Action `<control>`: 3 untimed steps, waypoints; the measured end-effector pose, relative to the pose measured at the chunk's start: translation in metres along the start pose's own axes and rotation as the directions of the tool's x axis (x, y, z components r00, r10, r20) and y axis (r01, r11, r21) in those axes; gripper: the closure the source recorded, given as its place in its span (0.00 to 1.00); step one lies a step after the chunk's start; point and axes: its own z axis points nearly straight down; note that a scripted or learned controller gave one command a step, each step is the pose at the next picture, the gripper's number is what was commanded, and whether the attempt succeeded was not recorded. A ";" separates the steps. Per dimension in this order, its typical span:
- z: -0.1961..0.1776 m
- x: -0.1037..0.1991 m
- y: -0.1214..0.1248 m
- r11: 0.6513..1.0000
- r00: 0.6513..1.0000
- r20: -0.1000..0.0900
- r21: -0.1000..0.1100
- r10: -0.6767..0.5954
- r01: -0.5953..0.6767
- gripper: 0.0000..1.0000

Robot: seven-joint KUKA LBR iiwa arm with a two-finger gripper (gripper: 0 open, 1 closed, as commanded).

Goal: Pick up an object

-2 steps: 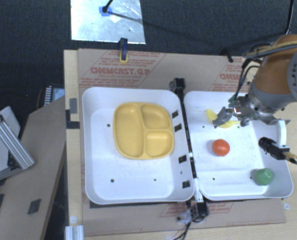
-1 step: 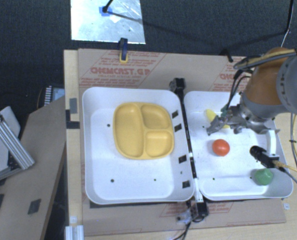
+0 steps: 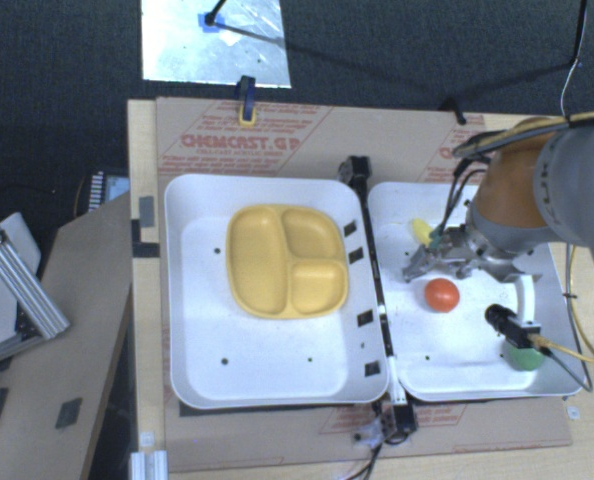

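Note:
In the right bin [image 3: 417, 368] a red-orange ball [image 3: 441, 295] lies near the middle. My gripper [image 3: 432, 261] hangs low just above and behind the ball, with the grey arm and its orange band reaching in from the right. A small yellow piece [image 3: 420, 231] lies just behind the gripper's left side. A green object [image 3: 524, 359] rests near the bin's front right corner, partly hidden by the robot's own hardware. Nothing shows in the gripper.
The left bin [image 3: 192, 368] bears a yellow divided plate [image 3: 285, 260] at its middle. A black divider strip [image 3: 369, 268] runs between the two bins. Cardboard underlies both bins, and a yellow clamp [image 3: 247, 103] sits at its back edge.

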 end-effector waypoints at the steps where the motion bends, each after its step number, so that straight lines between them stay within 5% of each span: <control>1: -0.013 -0.001 0.002 1.000 1.000 0.001 -0.006 0.001 -0.001 1.00; 3: -0.130 -0.007 0.004 1.000 1.000 0.003 -0.011 -0.004 0.004 1.00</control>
